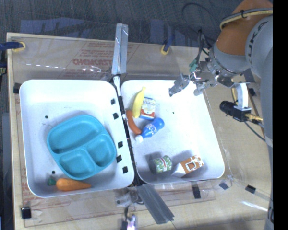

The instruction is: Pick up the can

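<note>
Both bins [33, 97] are white. A light blue divided plate [80, 145] and an orange carrot [73, 184] with a green top lie in the left one. The right one holds a yellow banana [139, 101], a white carton [148, 107] printed in orange and blue, a blue bottle [151, 127] with a white cap, a green-and-white patterned can [161, 163] and an orange-and-white box [191, 165]. The arm [247, 32] is grey with an orange band.
</note>
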You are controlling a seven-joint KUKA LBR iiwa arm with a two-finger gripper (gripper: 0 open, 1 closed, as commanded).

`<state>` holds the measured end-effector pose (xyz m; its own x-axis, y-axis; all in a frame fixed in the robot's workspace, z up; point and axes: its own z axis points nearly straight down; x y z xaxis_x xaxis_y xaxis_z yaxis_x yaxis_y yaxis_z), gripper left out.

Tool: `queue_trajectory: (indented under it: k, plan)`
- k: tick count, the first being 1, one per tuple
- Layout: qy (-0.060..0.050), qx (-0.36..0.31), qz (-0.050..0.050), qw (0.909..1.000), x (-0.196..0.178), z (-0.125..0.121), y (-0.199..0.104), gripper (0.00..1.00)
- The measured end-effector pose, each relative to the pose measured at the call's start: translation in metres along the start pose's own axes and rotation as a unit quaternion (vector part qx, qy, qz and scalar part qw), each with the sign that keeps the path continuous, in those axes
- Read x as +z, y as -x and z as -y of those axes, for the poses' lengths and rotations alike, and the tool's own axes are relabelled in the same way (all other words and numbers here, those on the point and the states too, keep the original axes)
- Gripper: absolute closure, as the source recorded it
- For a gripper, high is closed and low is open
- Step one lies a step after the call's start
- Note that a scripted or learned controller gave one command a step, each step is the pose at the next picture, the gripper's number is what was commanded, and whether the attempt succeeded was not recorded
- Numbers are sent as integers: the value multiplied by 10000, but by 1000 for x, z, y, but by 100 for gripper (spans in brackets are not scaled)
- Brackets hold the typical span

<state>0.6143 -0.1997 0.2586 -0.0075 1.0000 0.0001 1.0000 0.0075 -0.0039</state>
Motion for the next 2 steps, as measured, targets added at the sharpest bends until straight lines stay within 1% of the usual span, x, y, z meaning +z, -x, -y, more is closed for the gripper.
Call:
queue_trajectory:
  k: [1, 2]
  plan:
    - [-1, -590, 0, 9983, 70, 86, -40, 0]
    - [5, -1517, -4, 9884, 153, 137, -22, 0]
